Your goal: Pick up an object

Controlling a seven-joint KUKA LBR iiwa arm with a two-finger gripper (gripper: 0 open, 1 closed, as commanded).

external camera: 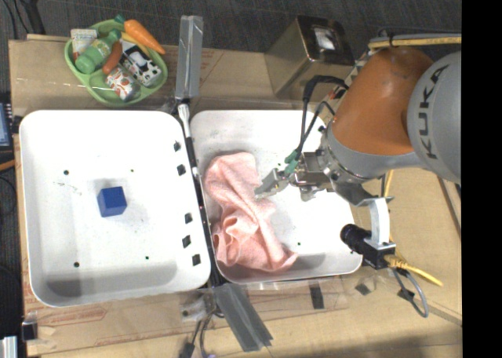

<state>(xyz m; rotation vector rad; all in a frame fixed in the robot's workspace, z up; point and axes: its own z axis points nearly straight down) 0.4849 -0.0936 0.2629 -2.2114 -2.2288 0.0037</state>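
We see two white bins side by side on the bench. In the right bin [235,125] a pink cloth [239,215] lies crumpled against the left wall, from about the middle of the bin down toward 6 o'clock. The arm [392,113] reaches in from 3 o'clock, its orange band above the wrist. The gripper [271,184] is over the upper right edge of the cloth, pointing toward 9 o'clock; whether it is clenched or released we cannot tell, and we cannot tell if it touches the cloth.

In the left bin [47,136] a small blue cube [112,201] sits alone, a little toward 9 o'clock from the bin's middle, well apart from the gripper.

At 11 o'clock of the view, outside the bins, a green bowl [82,78] holds toy foods, among them a carrot [143,34].
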